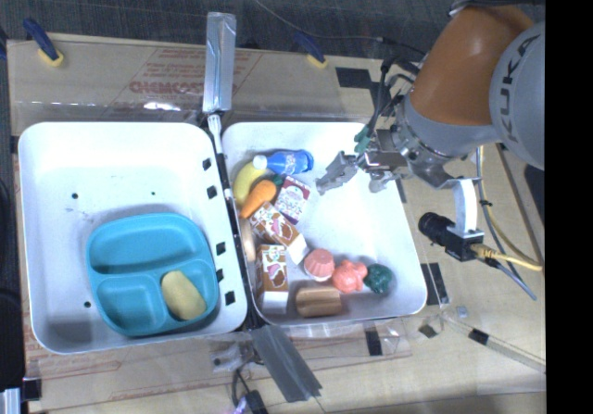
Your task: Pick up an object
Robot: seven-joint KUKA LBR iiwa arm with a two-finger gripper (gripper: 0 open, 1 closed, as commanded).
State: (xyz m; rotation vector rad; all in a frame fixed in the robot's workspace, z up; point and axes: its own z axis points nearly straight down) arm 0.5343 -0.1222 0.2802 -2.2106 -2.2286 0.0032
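A: Where is the gripper [357,171] sitting right now?

B: It is hanging over the far right part of the right bin [408,259], reaching in from the right. Its fingers are standing apart with nothing between them, so it is gripping no object.

A: And what is lying in that bin?

B: A cluster along the left wall and near edge. A blue bottle [287,162] with a white cap is lying at the far end, touching a yellow piece [246,182]. An orange carrot [258,198] is leaning across that yellow piece, just beside a small printed carton [293,199]. Two more printed cartons [276,227] are lying nearer. Along the near edge, a brown block [318,299], a pink ridged piece [319,264], a coral-pink lump [349,277] and a dark green piece [378,280] are sitting close together.

A: What is the left bin [56,162] showing?

B: A blue divided tray [139,255] is resting in it, and a yellowish potato-shaped piece [183,295] is sitting in the tray's near right compartment.
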